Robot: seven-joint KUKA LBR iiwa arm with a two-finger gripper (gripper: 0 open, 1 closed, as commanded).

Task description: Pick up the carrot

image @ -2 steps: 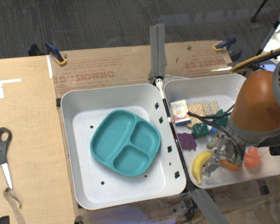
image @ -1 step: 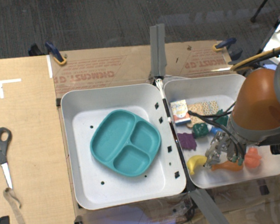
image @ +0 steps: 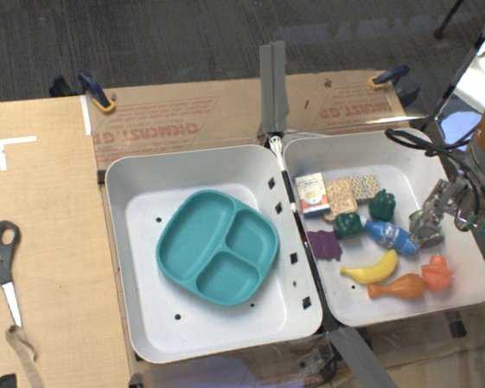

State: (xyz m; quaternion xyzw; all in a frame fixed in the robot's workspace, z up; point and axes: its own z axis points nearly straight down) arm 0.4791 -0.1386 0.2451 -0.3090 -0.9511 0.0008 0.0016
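Tool (image: 428,221): grip state impossible to tell. Carrot (image: 399,287) at 7 o'clock, touching banana (image: 373,269); risk of grabbing both.

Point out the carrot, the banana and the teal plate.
carrot (image: 398,287): camera view, middle of its orange body.
banana (image: 372,269): camera view, middle of its yellow curve.
teal plate (image: 174,231): camera view, bare floor of its largest compartment.

We saw even, fairly bright light from above. The bins (image: 145,330) glared white, with soft shadows under their rims at 9 o'clock. The floor at 12 o'clock stayed dim. Detail was soft throughout, and the gripper (image: 430,220) at 3 o'clock looked blurred and grainy.
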